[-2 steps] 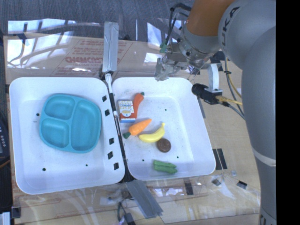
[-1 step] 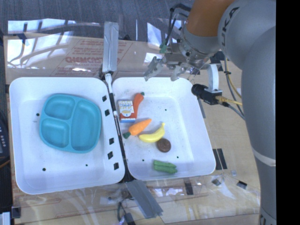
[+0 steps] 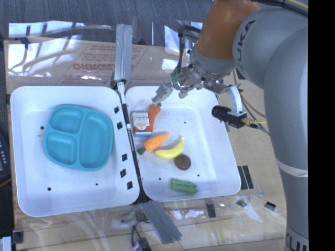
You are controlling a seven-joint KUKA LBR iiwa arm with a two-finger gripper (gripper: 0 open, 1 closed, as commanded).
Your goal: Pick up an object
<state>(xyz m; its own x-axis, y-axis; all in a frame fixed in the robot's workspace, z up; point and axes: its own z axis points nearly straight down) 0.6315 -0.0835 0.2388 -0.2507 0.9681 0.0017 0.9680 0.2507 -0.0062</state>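
End effector (image 3: 163, 92) over right bin's (image 3: 220, 161) far edge, just above orange carrot (image 3: 154, 112); grip state unclear

A wooden bench (image 3: 78, 61) carries two shallow white bins: the right bin (image 3: 220, 156) sits directly beneath the gripper (image 3: 168, 89), the left bin (image 3: 26, 156) well off to the jaws' side, edges touching.

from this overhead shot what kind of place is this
Most likely a robot lab's grasping test bench: two shallow white plastic bins side by side, small toy food like a yellow plastic banana, and a grey arm with an orange band reaching in.
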